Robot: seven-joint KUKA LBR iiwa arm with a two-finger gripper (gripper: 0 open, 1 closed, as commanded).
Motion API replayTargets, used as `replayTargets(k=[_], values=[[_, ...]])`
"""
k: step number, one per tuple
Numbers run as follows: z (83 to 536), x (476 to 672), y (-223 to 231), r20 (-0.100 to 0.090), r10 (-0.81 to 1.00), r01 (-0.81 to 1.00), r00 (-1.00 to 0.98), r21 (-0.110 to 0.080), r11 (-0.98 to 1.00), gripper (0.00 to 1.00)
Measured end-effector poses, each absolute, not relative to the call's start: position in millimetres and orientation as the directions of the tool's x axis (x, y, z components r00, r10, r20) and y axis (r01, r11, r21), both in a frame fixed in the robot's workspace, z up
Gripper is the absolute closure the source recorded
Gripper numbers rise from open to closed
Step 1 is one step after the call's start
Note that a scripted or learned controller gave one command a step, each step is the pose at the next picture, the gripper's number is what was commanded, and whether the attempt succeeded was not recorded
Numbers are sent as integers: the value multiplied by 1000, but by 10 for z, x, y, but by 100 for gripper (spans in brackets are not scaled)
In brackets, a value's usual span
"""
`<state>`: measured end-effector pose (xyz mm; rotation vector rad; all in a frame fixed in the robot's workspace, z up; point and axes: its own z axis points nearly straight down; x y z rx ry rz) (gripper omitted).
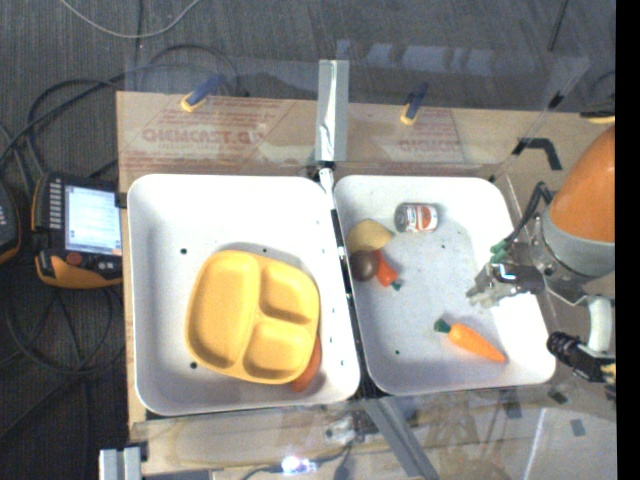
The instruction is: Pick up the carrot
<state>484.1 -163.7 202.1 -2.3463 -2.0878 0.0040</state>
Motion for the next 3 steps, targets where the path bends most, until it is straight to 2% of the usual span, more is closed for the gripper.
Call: replayTargets(k=[1, 2, 3], values=[[2020, 4841, -1637, -1, 993, 993, 116, -3, -116, 0], [900, 4879, -1673, -4, 999, 999, -40, 12, 40, 0], [1006, 4898, -1664, -3, 999, 999, -41, 17, 41, 100]])
